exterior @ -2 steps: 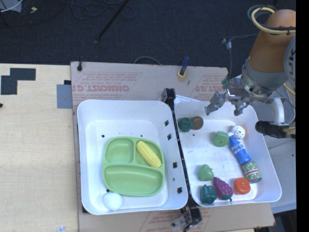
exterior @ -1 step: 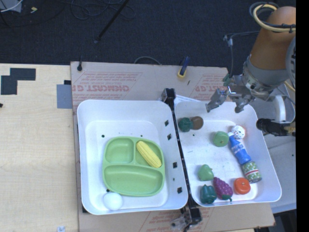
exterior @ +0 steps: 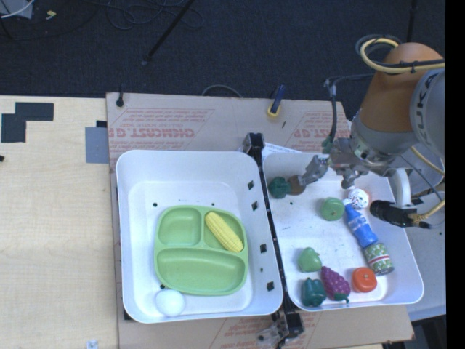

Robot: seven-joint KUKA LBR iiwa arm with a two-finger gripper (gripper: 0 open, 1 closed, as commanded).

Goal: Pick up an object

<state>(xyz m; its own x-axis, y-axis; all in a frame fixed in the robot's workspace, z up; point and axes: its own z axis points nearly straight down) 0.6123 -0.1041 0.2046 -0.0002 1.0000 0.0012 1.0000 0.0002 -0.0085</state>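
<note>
My gripper [exterior: 311,173] reaches into the back left part of the right bin [exterior: 407,297], low over its floor. Just to its left lie a dark green round toy [exterior: 277,187] and a small brown piece [exterior: 296,186], close to the gripper's tip. I see nothing held in the gripper. Further right in the same bin are a light green round fruit [exterior: 333,209] and a blue bottle with a white cap [exterior: 360,224].
The right bin's front holds a patterned can [exterior: 379,257], an orange tomato [exterior: 364,280], purple grapes [exterior: 335,282], a light green pepper [exterior: 309,259] and a dark green pepper [exterior: 313,291]. In the left bin [exterior: 138,173] are a green divided plate [exterior: 196,267], yellow corn [exterior: 224,231] and a white ball [exterior: 171,302].
</note>
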